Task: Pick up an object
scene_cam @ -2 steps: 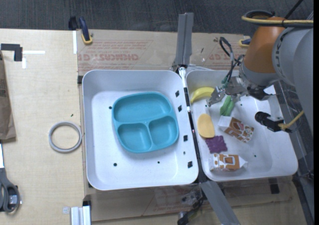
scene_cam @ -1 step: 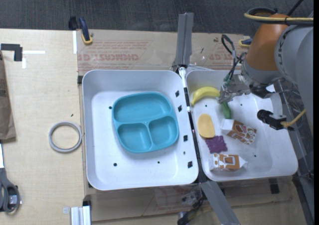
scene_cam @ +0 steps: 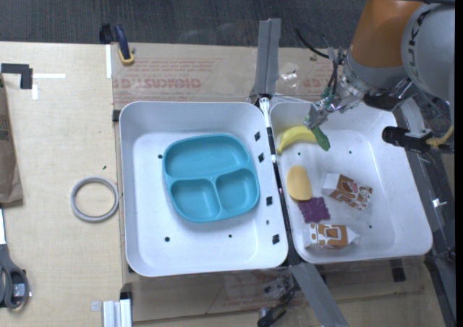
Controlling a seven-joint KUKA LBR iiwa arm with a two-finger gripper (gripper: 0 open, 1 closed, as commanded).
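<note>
A curved yellow toy banana with a green stem end (scene_cam: pixel 299 137) is seen lying in the right-hand shallow white bin (scene_cam: pixel 383 242), close to its upper left corner and beside the divider between the bins. The gripper (scene_cam: pixel 319 116) is positioned just above the banana's green tip; whether it is spread or pressed together cannot be told, and contact cannot be confirmed. Below the banana, a smooth oval yellow-orange piece (scene_cam: pixel 299 182), a knobbly purple piece (scene_cam: pixel 315 209) and two small printed cartons (scene_cam: pixel 351 191) (scene_cam: pixel 330 234) are scattered. A sky-blue three-compartment plastic plate (scene_cam: pixel 210 176) is held in the left-hand white bin (scene_cam: pixel 145 231). A grey ring (scene_cam: pixel 95 198) rests on the wooden worktop (scene_cam: pixel 58 145).
</note>
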